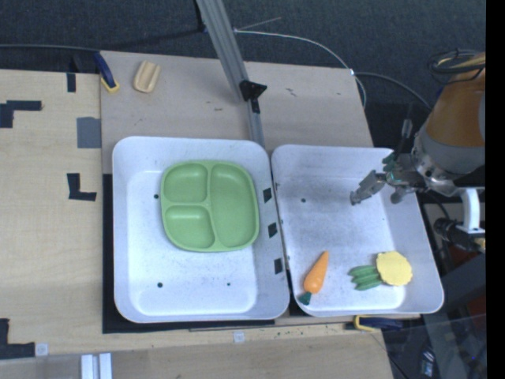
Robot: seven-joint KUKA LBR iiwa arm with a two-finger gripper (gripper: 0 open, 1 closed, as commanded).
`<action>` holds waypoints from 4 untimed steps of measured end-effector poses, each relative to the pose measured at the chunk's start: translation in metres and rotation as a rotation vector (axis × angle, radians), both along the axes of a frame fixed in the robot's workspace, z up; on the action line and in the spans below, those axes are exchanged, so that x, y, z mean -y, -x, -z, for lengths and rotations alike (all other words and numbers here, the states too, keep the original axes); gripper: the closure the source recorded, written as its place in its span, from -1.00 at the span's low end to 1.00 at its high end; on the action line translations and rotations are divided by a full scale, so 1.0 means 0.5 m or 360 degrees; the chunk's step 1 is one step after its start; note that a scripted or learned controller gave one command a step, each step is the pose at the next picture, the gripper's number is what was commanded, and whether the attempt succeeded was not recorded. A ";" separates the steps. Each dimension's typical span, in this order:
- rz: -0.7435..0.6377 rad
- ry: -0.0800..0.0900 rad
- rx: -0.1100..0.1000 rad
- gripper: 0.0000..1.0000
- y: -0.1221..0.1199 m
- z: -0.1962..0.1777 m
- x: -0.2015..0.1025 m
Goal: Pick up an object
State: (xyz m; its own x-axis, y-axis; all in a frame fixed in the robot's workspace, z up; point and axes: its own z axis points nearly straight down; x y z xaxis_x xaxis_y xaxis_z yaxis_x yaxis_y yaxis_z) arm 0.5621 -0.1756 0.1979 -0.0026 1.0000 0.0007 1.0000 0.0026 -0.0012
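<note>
Looking down on the right-hand shallow white bin (pixel 410 212), you have the arm's two-finger gripper (pixel 380 186) poised near the bin's far right corner, its dark fingers spread apart with nothing between them. The three candidates all lie toward the near edge of that bin: a small orange toy carrot with a green tip (pixel 316 272) close to the near left corner, and a yellow pineapple-shaped toy (pixel 394 268) with a green leafy piece (pixel 364 275) touching its left side, close to the near right corner. The yellow toy sits almost straight toward the near edge from the gripper, so I judge it the shorter reach; the carrot lies off diagonally, its long axis tilted from near-left to far-right. A green divided plastic plate (pixel 210 205) rests in the left-hand white bin (pixel 126 235), well apart. Much of the arm is cut off at the frame's right side, and the fingertips are small and dark, so their exact height above the bin floor is hard to judge.
</note>
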 end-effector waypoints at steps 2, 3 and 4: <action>0.0001 0.0001 -0.0007 -1.00 -0.003 0.088 -0.004; 0.0000 0.0000 -0.0010 -1.00 -0.014 0.210 -0.011; 0.0002 0.0003 0.0000 -1.00 -0.015 0.218 -0.012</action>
